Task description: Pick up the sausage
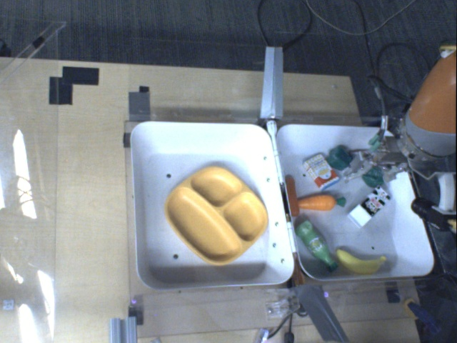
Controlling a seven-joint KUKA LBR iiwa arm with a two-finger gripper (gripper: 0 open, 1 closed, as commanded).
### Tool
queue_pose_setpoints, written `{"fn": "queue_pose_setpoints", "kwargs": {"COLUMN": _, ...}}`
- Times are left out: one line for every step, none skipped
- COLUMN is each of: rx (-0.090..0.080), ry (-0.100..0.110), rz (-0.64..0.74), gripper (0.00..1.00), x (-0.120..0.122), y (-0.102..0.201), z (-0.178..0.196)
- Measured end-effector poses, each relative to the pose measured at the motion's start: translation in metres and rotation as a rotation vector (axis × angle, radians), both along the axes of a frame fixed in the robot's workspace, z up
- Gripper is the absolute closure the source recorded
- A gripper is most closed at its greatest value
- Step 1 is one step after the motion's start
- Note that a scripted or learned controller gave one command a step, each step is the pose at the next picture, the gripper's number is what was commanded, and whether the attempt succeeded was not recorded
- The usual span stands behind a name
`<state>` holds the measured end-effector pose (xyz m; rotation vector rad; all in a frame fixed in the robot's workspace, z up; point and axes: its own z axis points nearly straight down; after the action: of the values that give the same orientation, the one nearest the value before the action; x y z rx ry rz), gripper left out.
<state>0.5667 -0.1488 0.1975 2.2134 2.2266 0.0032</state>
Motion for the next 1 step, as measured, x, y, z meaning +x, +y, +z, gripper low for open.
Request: {"fn": "queue_pose_setpoints", "kwargs": {"rx": 0.000, "ry": -0.002, "rz": -0.215, "gripper": 0.00, "x": 0.0291, "y": 0.0618, "z": -0.1030}}
